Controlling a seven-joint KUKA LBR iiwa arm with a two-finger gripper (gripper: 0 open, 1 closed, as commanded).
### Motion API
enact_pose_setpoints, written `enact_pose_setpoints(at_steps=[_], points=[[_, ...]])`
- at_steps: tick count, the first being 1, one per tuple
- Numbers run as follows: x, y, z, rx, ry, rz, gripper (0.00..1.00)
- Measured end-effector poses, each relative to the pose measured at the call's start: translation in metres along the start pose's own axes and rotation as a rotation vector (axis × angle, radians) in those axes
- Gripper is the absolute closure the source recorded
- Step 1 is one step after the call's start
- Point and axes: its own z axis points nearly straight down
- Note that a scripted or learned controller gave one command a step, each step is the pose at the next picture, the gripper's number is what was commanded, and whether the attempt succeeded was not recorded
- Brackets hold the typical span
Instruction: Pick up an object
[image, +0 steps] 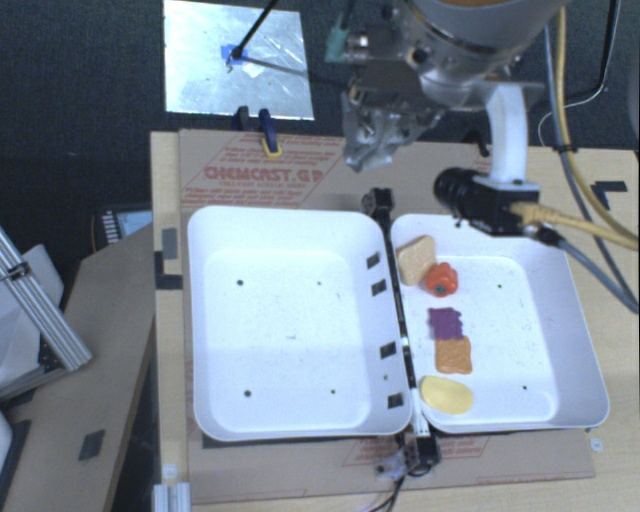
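- the left bin (280, 320) sits at the left of the bench, a shallow white tray beside its twin.
- the gripper (372, 140) hangs high at the top of the view, above the far rim where the two bins meet; whether it is open or closed i cannot tell, and nothing is seen held in it.
- the right bin (540, 330) holds all the pickable things, five counted, one of each, lined up along its left wall.
- from far to near: a tan bread piece (415, 259), a red tomato (441, 279) touching it, a purple piece (445, 322), an orange cracker (453, 354) just beside that, and a yellow oval (446, 395) nearest the camera.
- every object lies toward the camera and a little right of the gripper; the bread piece is nearest to it, so a reach would likely go downward and forward into the right bin.
- the yellow oval's long axis runs roughly left to right.
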Motion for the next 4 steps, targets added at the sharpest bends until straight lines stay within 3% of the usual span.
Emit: enact_pose_setpoints(at_steps=[1,2,3,4], points=[[0.032,-0.002,0.14,0.022,-0.011,0.008,1.0],[0.03,0.043,0.04,-0.002,-0.002,0.014,1.0],[-0.061,0.032,0.033,0.005,-0.007,0.022,1.0],[0.023,-0.003,0.034,0.009,-0.003,0.001,1.0]])
